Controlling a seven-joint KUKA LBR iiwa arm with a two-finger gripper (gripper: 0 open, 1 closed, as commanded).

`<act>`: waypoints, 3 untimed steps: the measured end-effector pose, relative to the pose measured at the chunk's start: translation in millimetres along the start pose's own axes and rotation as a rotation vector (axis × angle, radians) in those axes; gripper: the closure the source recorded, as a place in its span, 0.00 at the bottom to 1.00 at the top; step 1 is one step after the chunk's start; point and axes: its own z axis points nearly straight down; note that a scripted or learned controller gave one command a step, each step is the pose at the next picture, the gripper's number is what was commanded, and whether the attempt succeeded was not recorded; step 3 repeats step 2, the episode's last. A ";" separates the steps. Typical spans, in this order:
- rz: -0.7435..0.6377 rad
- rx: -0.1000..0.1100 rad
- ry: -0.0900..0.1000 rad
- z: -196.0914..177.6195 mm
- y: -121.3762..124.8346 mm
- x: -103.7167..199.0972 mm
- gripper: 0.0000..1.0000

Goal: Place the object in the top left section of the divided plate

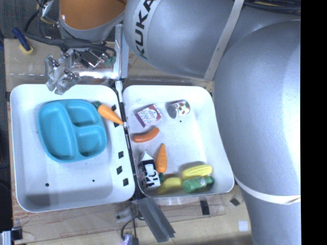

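"KUKA" in black capitals on grey arm housing (168, 29), above the right bin (217, 137); print on pink carton (148, 115) and black-and-white carton (148, 173) inside that bin too small to read.

A smooth, glossy blue plastic divided plate (73, 130) sits in a white plastic bin (30, 188) with a soft sheen. At two o'clock, the robot's grey casing (204, 34) looks satin-smooth below its glossy orange band (89, 4). The bare-metal gripper (60, 75) glints at eleven o'clock. The plastic orange carrot (110, 113) appears matt.
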 end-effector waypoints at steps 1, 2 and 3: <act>-0.262 -0.004 0.004 120.2 -5.0 6.9 1.00; -0.184 0.000 0.000 6.1 -6.0 6.5 1.00; -0.184 0.000 0.000 6.1 -6.0 6.5 1.00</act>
